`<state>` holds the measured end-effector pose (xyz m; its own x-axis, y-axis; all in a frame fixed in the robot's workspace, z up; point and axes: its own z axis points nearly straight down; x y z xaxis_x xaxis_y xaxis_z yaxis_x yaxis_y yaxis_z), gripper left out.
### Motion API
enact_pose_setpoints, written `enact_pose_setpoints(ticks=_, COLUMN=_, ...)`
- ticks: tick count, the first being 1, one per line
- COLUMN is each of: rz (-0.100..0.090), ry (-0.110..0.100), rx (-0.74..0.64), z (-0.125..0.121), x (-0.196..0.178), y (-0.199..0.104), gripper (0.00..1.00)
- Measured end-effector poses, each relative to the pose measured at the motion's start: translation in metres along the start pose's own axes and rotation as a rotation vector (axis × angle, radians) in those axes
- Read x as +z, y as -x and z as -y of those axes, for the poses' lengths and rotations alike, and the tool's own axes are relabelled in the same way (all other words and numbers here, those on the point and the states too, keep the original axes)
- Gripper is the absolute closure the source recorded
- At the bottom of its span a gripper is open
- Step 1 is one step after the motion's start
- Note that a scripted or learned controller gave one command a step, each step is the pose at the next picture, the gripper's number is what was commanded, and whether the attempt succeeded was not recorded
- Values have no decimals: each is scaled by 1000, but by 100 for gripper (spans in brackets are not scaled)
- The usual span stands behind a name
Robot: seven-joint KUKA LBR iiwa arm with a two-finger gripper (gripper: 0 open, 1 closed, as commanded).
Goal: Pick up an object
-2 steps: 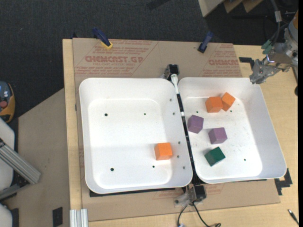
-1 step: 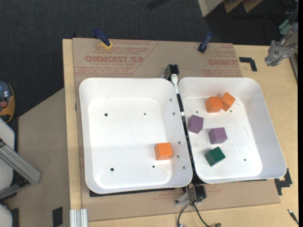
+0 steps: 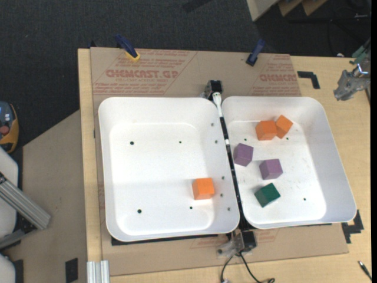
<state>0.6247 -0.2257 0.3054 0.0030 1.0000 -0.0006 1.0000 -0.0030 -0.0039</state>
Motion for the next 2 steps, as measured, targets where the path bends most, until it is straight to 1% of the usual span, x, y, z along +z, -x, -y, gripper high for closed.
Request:
enact_pose_setpoints(ticks=1, rz=-1, ry=0, rx=-1, z=32, x=22, y=-2, gripper=100)
enact_pose_setpoints(ticks=2, rz=2, ry=10, rx=-5, z=5, x=5, y=-11, gripper=100)
